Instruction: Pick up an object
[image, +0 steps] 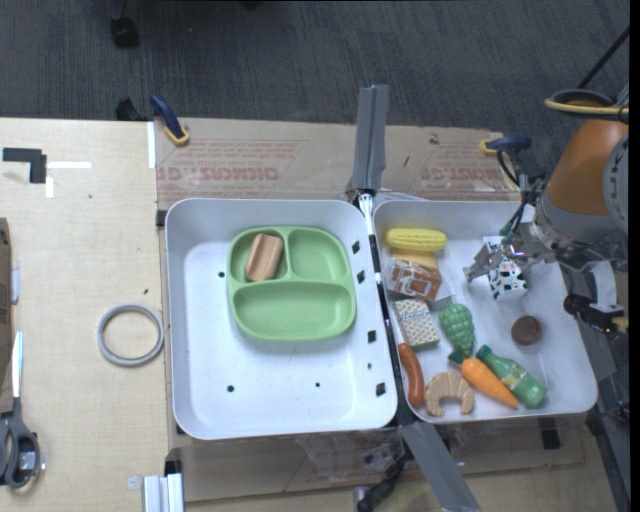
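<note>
My gripper (488, 266) hangs low over the upper right part of the right bin (570, 400), at the end of the grey arm with its orange band (588, 165). A small white toy with black patches (508, 281) lies right against the gripper's lower right side, and I cannot tell whether it is held. Around it in this bin lie a corn cob (416, 239), a brown bread slice (413, 279), a pale cracker (416, 324), a green bunch (456, 325), a brown ball (526, 329), a red sausage (410, 372), a croissant (449, 394), a carrot (487, 381) and a green bottle (518, 377).
The left bin (270, 400) holds a green divided plate (293, 310) with a tan bun (263, 256) in its upper left section. A grey divider bar (371, 140) runs between the bins. On the bench at the left lie a grey ring (130, 333) and scissors (18, 445).
</note>
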